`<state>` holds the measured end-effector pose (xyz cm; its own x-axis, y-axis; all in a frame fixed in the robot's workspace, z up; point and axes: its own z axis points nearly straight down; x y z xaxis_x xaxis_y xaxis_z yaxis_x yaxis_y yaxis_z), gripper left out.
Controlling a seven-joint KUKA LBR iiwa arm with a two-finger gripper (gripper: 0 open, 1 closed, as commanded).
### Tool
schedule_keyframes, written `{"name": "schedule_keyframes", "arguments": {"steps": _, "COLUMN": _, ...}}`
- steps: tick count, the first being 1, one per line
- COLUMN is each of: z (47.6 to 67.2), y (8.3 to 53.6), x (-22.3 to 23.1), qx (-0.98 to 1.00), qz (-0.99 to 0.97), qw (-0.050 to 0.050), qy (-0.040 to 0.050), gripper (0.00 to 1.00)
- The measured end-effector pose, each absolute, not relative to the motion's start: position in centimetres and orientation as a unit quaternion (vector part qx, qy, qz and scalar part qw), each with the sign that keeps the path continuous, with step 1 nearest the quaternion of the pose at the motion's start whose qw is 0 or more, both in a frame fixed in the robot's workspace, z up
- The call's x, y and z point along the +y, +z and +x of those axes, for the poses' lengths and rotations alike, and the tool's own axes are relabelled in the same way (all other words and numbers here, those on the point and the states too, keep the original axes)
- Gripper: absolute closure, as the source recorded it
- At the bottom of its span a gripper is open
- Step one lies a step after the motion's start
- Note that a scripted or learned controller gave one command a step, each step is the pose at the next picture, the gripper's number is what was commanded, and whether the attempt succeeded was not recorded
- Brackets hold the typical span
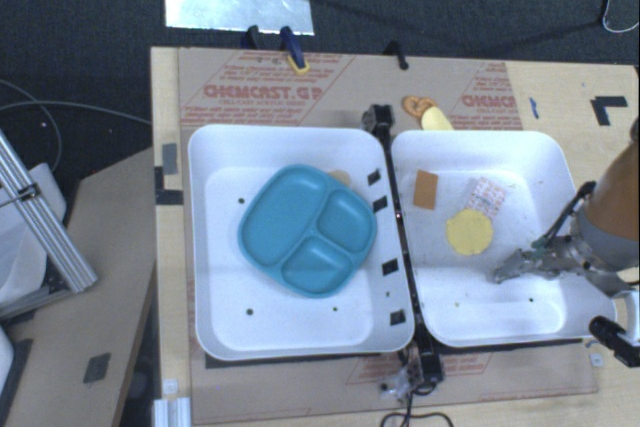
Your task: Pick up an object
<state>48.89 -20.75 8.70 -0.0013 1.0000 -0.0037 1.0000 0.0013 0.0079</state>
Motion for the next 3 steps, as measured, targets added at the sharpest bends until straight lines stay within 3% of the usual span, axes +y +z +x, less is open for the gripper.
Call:
{"name": "schedule_keyframes", "arguments": {"steps": 1, "z": 49.2, "y": 10.1, "x": -20.9, "qx": 0.707, "qz": 0.707, "qw": 0.009, "qy": 0.0031, "gripper": 1.00}}
{"name": "schedule_keyframes", "arguments": {"steps": 2, "z": 49.1, "y": 9.0, "x": -20.8, "qx": 0.707, "qz": 0.707, "qw": 0.008, "qy": 0.0029, "gripper": 1.00}}
{"name": "schedule_keyframes", "arguments": {"steps": 3, "z": 51.2, "y": 13.7, "x": -14.5, "qx": 0.710, "qz": 0.704, "qw": 0.002, "qy": 0.0014, "gripper": 1.00}}
